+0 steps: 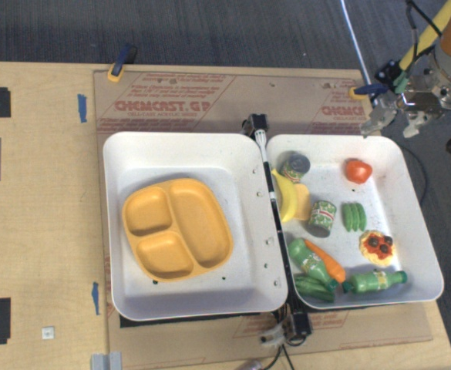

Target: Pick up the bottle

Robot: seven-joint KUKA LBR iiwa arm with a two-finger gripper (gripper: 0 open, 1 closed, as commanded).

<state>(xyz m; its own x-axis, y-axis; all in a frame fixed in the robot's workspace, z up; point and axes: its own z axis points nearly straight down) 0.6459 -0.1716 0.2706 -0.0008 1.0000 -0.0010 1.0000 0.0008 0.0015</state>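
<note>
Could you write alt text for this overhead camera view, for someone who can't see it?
Two white bins sit side by side on a bench: the left bin holds a yellow divided plate, the right bin holds toy food, including a green bottle lying near its front edge. The robot's claw hangs above the right bin's far corner, away from the bottle.

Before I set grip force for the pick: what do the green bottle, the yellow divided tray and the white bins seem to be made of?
The green bottle looks like moulded toy plastic, smooth with a slight sheen. The yellow divided tray also looks like plastic, matte, with rounded moulded compartments. The white bins seem thin formed plastic, going by their soft rolled rims, though the material can't be confirmed by sight.
</note>
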